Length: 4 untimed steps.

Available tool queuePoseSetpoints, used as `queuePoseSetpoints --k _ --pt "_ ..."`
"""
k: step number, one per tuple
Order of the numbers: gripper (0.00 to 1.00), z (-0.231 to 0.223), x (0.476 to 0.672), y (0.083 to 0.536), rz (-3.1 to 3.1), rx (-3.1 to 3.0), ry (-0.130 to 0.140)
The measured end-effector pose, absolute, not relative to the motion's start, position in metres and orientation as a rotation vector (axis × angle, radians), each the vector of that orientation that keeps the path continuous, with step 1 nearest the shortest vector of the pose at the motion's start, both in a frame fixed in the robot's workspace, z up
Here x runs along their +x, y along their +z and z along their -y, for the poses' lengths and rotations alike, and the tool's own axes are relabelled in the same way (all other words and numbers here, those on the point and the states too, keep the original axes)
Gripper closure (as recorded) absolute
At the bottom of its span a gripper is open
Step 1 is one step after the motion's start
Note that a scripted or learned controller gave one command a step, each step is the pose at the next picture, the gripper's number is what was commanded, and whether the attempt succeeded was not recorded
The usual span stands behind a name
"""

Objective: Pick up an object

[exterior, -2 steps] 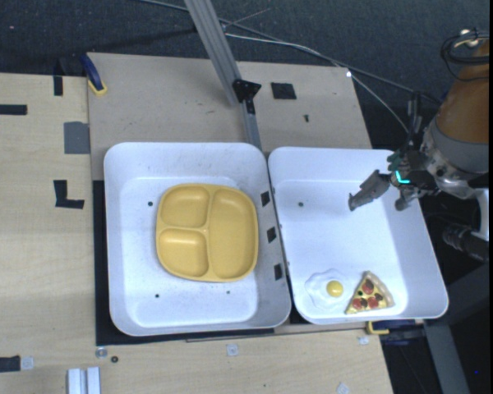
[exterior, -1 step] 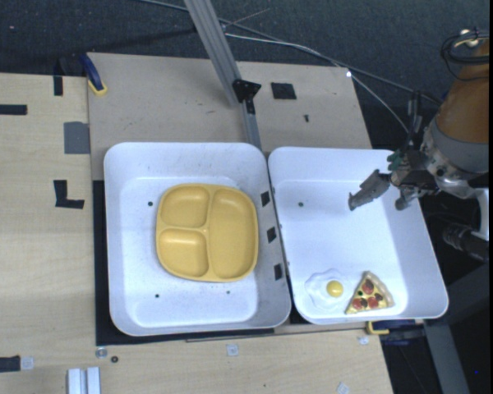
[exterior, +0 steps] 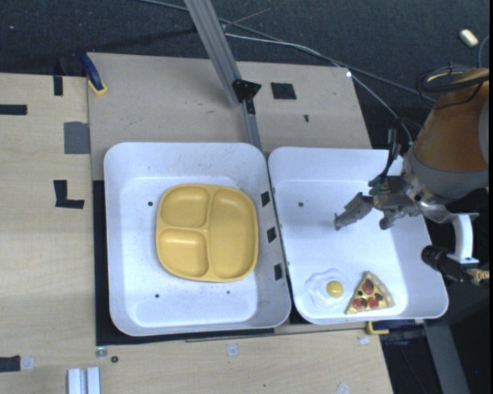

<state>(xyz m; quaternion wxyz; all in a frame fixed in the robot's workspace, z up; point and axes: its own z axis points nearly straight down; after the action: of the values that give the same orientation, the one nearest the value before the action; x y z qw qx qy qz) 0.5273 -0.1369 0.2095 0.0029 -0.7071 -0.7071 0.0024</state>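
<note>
The bench carries 2 shallow white bins side by side. In the left bin (exterior: 131, 220) lies a yellow plate (exterior: 206, 231) with 3 compartments, flat and about in the middle of the bin floor.

The right bin (exterior: 329, 171) holds 2 small toy foods near its near edge: a fried egg (exterior: 328, 287), white with a yellow yolk, and just to the right of it a pizza slice (exterior: 370, 294) with red spots on top. The 2 pieces lie close together, but if they touch I cannot tell.

The grey arm (exterior: 452, 150) with its orange band comes in from the right side, above the right edge of the right bin. The gripper (exterior: 368, 213) is over the middle of the right bin, on the far side of the egg and the pizza slice and apart from them. Its 2 dark fingers (exterior: 351, 212) point to the left and stand spread apart, with nothing between them. A few thin cables (exterior: 312, 52) run over the dark floor beyond the bench.
</note>
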Motion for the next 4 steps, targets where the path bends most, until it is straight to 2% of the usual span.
queuePoseSetpoints --k 1,2,3,4 --pt "0.00 0.137 0.529 0.165 2.219 -2.218 0.007" --pt "0.00 0.143 0.525 0.103 2.216 -2.217 0.009" --pt "1.00 0.142 0.527 0.116 2.221 -2.217 0.004" --pt "1.00 0.142 0.520 0.175 2.224 -2.222 -0.003"
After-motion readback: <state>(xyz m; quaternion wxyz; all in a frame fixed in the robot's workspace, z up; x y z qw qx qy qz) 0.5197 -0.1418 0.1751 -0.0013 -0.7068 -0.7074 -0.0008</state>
